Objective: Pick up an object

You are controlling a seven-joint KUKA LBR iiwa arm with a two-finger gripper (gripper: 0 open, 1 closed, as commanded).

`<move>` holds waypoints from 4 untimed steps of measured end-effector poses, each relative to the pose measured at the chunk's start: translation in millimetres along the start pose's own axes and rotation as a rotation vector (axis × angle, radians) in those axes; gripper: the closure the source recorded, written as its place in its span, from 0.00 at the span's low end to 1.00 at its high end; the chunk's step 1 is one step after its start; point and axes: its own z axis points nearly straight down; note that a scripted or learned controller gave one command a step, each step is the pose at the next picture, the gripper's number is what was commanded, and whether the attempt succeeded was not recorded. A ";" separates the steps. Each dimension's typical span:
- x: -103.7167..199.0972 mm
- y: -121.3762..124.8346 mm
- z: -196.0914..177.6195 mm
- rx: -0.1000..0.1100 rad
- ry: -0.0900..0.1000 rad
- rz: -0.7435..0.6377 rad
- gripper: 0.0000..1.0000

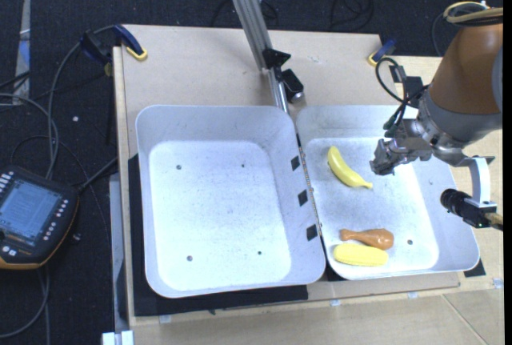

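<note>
Nearest, at the front of the right bin [448,259]: a yellow lemon-like piece [361,255] touching a brown drumstick [369,238] just behind it. Farther back in the same bin, a banana [346,169] lying flat, with the gripper [382,162] just to its right above the floor, nothing visibly between the fingers; open or clenched, cannot tell. Left bin [160,175] alongside.
</note>
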 end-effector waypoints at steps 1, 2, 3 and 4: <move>45.6 15.0 -5.3 0.003 0.001 -0.004 1.00; 87.6 23.0 -1.6 0.005 0.001 -0.004 1.00; 142.0 29.0 -10.8 0.004 0.002 -0.005 1.00; 189.7 30.6 1.4 0.005 0.001 -0.004 1.00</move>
